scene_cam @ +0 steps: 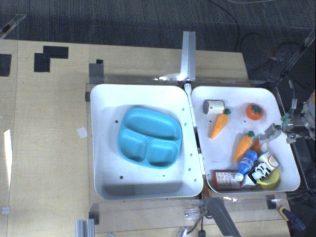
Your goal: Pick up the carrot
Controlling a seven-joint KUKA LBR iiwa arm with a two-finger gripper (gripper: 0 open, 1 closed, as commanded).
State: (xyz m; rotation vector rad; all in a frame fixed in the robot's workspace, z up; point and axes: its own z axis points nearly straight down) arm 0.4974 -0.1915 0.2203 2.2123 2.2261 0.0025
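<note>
On the counter point(44, 147), the left white bin point(106, 181) holds a blue divided tray point(149, 136), lying near the middle of that bin with its three compartments facing up. Just right of the tray, past the shared wall, the right white bin point(232, 95) carries the small things. A small grey-and-white can point(214, 106) lies on its side in that bin's upper left part, and a carrot point(219, 124) lies tilted just below the can, its green top almost touching the can. Toward the bin's front left a dark packet point(226, 179) lies flat. Right of the first carrot a second carrot point(243, 147) lies tilted near the bin's middle, with a blue bottle point(246, 163) touching its lower end. An orange tomato-like fruit point(255, 111) sits in the bin's upper right. A black-and-white carton point(263, 168) rests on a yellow fruit point(269, 181) in the front right corner. The gripper point(270, 132) hangs just right of the second carrot, apart from it, fingers spread and grasping nothing.
</note>
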